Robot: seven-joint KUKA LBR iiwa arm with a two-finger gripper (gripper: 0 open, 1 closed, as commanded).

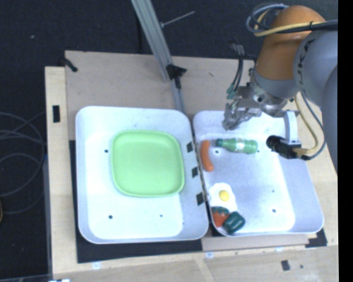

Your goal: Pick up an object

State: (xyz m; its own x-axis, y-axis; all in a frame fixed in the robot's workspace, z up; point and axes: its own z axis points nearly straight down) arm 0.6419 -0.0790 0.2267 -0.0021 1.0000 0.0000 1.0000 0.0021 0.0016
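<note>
So far nothing is seen lifted: the end effector [232, 121], its state not discernible, is poised upper right of centre, just above the bottle [237, 145].

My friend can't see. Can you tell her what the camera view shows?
A grey and orange robot arm holds its gripper just above a green bottle in the right bin. That bin also has a hot dog and a fried egg; the left bin holds a green plate.

Grey arm [320, 57], orange band, cables
</note>
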